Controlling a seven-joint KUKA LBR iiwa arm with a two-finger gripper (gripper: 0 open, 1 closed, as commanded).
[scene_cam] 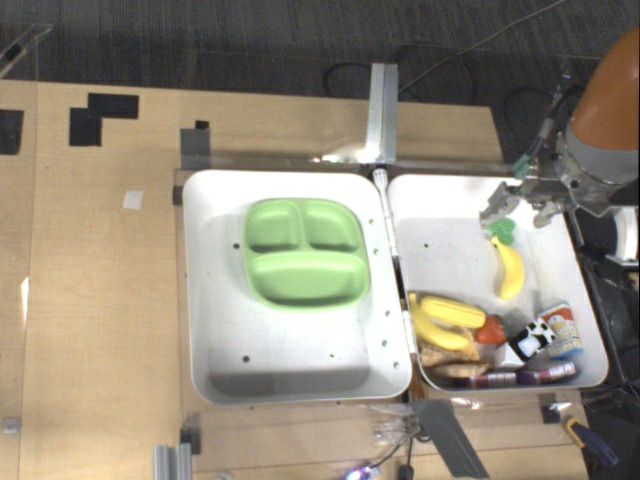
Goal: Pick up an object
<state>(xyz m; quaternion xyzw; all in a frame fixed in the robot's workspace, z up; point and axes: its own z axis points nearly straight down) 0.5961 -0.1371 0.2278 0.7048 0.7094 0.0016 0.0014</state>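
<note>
A: Where is the banana (510,271) lying for you?

B: In the right bin (440,218), just below your jaws (522,206). It is pointing up and down, green tip nearest you.

A: And the jaws?

B: They are standing apart, holding nothing.

Arm enters from right, orange band high at far right; gripper (520,206) low, fingers spread apart, holding nothing.
</note>
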